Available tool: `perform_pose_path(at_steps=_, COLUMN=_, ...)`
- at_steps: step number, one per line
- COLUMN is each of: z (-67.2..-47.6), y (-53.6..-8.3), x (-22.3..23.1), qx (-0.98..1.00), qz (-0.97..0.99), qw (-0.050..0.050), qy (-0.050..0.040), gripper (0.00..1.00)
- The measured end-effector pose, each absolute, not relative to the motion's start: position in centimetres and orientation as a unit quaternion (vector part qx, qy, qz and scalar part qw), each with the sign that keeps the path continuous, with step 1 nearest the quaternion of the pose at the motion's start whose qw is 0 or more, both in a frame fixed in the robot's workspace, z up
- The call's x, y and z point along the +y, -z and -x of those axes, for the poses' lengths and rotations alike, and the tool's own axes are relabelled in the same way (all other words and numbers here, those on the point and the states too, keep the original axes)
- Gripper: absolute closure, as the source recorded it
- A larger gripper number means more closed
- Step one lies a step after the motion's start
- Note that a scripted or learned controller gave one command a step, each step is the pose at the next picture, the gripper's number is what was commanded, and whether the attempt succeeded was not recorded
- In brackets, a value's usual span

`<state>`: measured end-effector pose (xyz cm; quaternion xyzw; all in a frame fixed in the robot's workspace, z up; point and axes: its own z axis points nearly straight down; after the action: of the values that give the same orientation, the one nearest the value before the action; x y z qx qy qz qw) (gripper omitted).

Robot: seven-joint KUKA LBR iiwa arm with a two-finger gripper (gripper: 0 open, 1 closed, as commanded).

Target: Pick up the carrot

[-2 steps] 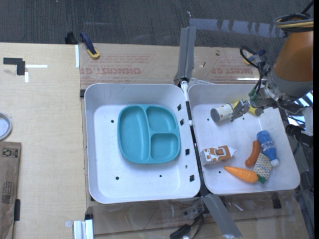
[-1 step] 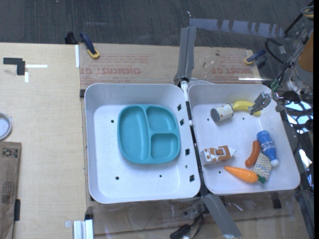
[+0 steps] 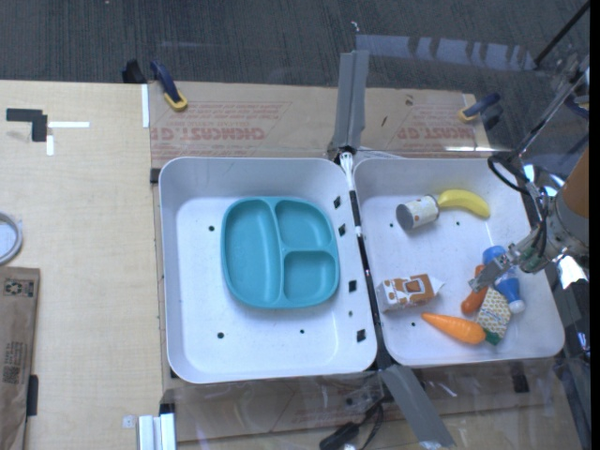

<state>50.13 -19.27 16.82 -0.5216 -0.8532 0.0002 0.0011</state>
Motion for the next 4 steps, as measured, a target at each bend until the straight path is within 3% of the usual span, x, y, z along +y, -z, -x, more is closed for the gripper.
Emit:
perform_pose_path(at_steps=1, z=-48.5, y=-9.8, x=-17.4, qx=-0.913, qz=0.409, qw=-0.008, qy=0.0016, gripper=0.00)
perform_pose_path(at_steps=2, z=-47.8, y=-9.3, x=-11.4, qx=-0.925, qz=0.381, qw=-0.005, qy=-0.0035, gripper=0.00)
perform_pose_path(at_steps=3, z=-47.8, y=-9.2, x=-15.6, qx=-0.965, qz=0.262, qw=-0.001, qy=0.0004, gripper=0.00)
perform_pose_path(at_steps=4, z=-47.9, y=-10.1, x=-15.6, qx=-0.965, qz=0.264, qw=-0.002, qy=0.0012, gripper=1.00)
